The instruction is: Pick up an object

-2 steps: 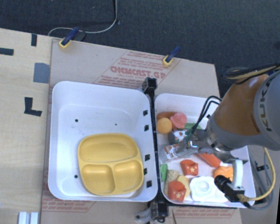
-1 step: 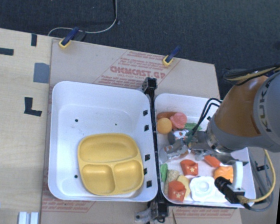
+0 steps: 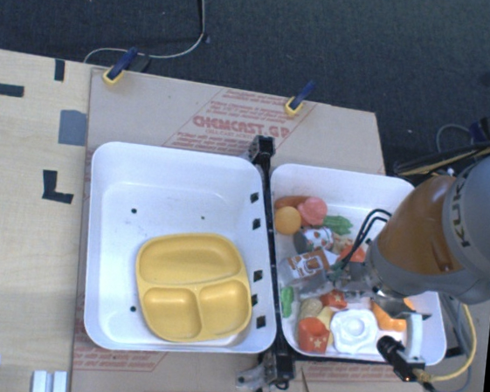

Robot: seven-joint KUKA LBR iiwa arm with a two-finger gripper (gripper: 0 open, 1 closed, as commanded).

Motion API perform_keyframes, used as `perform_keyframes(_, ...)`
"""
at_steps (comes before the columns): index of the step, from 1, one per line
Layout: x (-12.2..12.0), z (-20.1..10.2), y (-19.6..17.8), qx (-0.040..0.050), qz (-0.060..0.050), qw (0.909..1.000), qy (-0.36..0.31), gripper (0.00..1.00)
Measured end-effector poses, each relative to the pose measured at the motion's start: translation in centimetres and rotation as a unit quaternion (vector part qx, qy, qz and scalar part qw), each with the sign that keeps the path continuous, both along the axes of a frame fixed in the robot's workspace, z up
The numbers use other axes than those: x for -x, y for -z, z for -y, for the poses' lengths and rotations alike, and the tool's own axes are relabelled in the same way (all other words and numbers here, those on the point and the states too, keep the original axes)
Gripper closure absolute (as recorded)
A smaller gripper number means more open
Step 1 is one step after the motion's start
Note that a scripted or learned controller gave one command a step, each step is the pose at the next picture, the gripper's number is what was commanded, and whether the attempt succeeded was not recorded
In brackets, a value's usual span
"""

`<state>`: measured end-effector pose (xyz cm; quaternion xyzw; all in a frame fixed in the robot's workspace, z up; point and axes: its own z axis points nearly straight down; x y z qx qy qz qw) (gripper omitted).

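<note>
Right bin (image 3: 378,184), holding mixed toy food (image 3: 314,211) heaped from twelve to six o'clock for picking, with the arm (image 3: 438,239) lowered over its three o'clock side, grip state not discernible; left bin (image 3: 106,219) holds a yellow divided tray (image 3: 192,286).

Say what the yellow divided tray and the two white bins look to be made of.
Yellow tray: likely moulded plastic, matte to satin, judging by its uniform colour and soft rounded compartment edges. Left bin and right bin: probably thin formed plastic, smooth and slightly glossy, with rounded corners and rims.
</note>
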<state>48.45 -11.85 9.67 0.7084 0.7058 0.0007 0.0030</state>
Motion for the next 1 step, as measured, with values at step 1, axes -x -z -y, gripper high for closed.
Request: perform_keyframes(1, -0.28, -0.09, -1.6, 0.0021, 0.004, 1.0, -0.002, 1.0)
